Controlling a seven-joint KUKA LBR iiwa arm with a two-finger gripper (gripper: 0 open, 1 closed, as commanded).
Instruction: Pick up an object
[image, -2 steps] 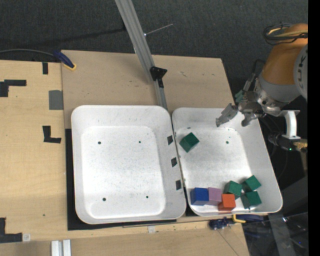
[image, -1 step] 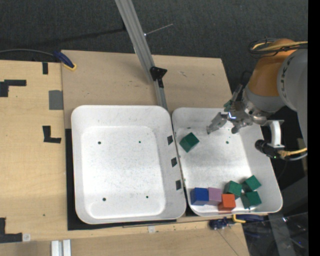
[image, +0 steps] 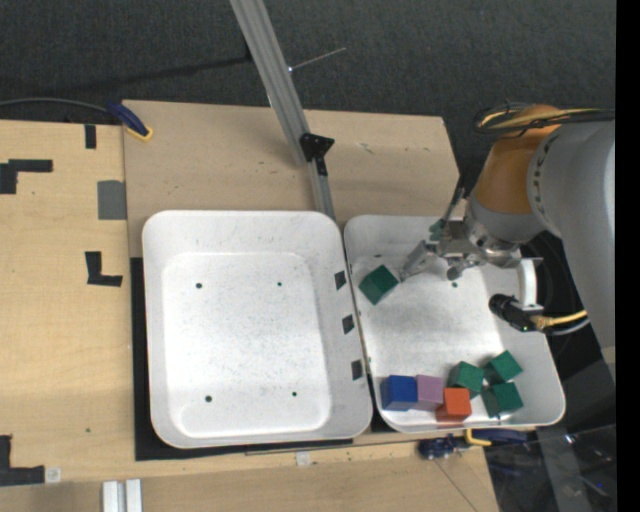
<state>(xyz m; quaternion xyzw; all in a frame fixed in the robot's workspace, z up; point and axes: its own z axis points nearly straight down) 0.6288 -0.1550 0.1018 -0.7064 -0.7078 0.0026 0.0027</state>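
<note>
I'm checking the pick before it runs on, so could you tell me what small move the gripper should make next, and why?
Probably a short shift left and down over the lone green block. The gripper hangs just to its right with nothing between its fingers, and that block lies apart from the cluster at the right bin's near edge, so it seems the easiest to grasp.

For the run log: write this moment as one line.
gripper: over right bin, far end | nearest: lone green block, lying in bin, not held | block cluster: near edge | left bin
</note>
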